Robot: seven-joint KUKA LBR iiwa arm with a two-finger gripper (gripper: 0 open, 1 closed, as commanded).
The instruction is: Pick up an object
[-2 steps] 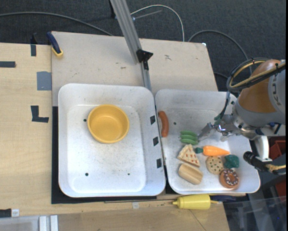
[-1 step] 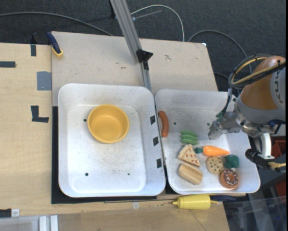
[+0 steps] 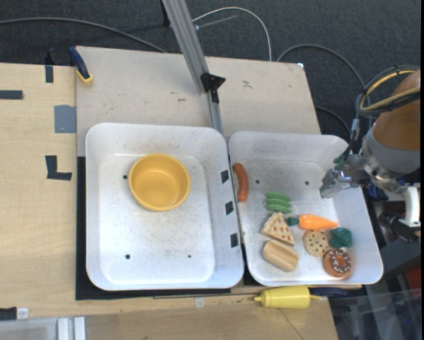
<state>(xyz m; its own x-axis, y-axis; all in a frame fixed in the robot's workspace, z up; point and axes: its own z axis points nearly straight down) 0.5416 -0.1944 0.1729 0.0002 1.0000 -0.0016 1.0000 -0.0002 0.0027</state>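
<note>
On the left, a yellow bowl (image 3: 159,182) sits in the left bin (image 3: 105,261). Crossing over, a sausage (image 3: 241,182) lies by the left wall of the right bin (image 3: 282,147). Then the cluster: green pea pods (image 3: 277,202), a sandwich wedge (image 3: 278,228), a bread roll (image 3: 279,256), a carrot (image 3: 317,222), a cookie (image 3: 315,243), a doughnut (image 3: 337,262). A yellow bottle (image 3: 286,297) lies on the tabletop (image 3: 27,190) at the near edge. Far right, the claw (image 3: 337,178) hovers over the bin's right rim, grasping nothing; released or clenched, I cannot tell.
</note>
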